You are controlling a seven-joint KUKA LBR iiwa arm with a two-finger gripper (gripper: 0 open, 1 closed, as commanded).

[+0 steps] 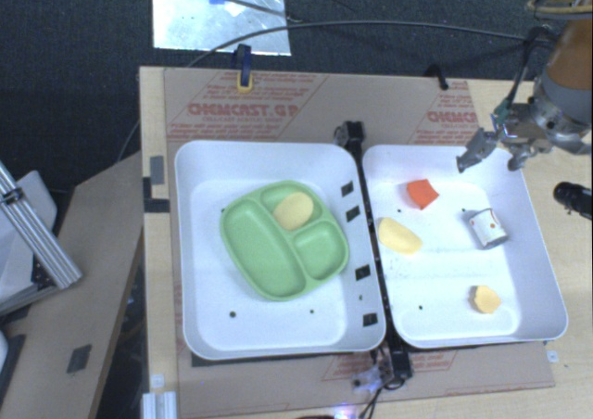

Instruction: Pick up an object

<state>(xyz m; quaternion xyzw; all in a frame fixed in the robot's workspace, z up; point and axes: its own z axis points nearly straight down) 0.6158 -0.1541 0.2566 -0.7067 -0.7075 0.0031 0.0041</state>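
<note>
The gripper (493, 150), fingers spread and holding nothing, hovers at the right bin's (537, 222) far edge, with the orange block (422, 193) nearest, toward the bin's far left corner.

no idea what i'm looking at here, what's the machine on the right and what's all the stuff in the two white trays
This is one camera fixed above a workbench, looking down at a slant. The grey machine entering from the right is a robot arm; its hand hovers over the far edge of the right bin, and nothing is visible between its fingers. Its job is to pick up an object.

The left bin holds a green divided plate, with a pale yellow piece lying in one of its compartments.

The right bin holds four loose things: an orange block, a yellow piece near the bin's left wall, a small grey cylinder, and a small yellow chunk nearer the camera.
</note>
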